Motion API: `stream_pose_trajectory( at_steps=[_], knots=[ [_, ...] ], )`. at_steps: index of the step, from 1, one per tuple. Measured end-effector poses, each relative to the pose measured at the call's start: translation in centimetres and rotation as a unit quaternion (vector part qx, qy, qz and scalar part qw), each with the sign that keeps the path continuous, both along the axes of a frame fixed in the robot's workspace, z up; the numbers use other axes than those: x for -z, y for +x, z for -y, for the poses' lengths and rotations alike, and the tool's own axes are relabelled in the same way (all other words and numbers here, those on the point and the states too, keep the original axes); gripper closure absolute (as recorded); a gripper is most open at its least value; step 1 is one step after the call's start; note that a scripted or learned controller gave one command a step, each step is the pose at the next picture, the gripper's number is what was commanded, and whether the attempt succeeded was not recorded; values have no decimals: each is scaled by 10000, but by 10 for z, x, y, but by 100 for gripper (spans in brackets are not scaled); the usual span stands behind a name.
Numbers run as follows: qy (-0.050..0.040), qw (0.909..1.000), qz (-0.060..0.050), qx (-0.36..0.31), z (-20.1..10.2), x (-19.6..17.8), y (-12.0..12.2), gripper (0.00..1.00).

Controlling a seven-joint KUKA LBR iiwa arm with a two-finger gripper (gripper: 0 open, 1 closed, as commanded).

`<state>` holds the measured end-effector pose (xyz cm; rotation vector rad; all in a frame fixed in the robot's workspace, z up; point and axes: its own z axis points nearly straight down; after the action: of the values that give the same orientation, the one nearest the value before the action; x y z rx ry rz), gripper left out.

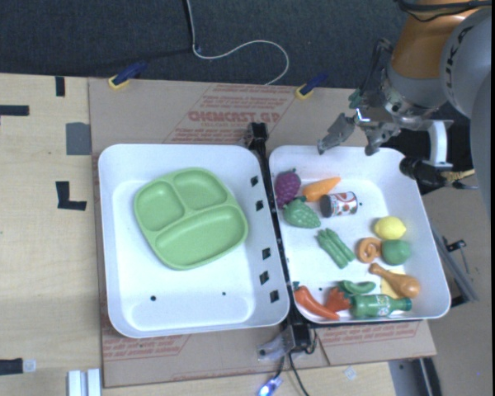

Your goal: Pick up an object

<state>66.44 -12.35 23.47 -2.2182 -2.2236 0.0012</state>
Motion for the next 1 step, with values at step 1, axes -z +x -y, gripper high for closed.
stream_pose_trajectory(
  at_steps=[1],
  knots=[
    [16, 10000, 15, -33, -78, -72, -68, 0]
  ],
)
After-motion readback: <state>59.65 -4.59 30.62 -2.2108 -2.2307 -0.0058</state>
